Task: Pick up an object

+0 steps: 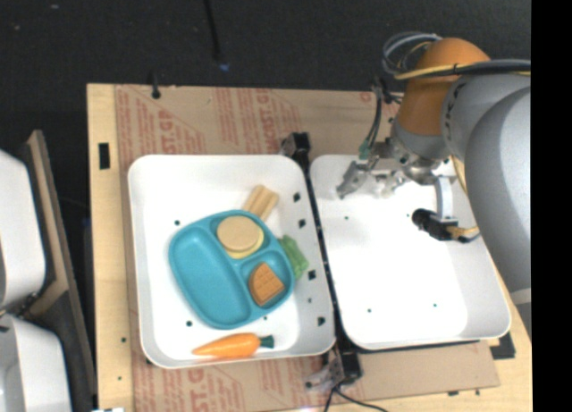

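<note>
Grey arm, orange band, and the gripper (371, 178) hangs over the far end of the right bin (402, 312); I cannot tell what state it is in or whether it carries anything. All the pickings lie away to its left in the left bin (152, 214): blue tray (210, 281), wooden block (261, 200) nearest, carrot (234, 345) lying lengthwise along the near wall.

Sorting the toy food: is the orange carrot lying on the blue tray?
No, the orange toy carrot lies on the left white bin's floor, beside the blue compartment tray.
</note>
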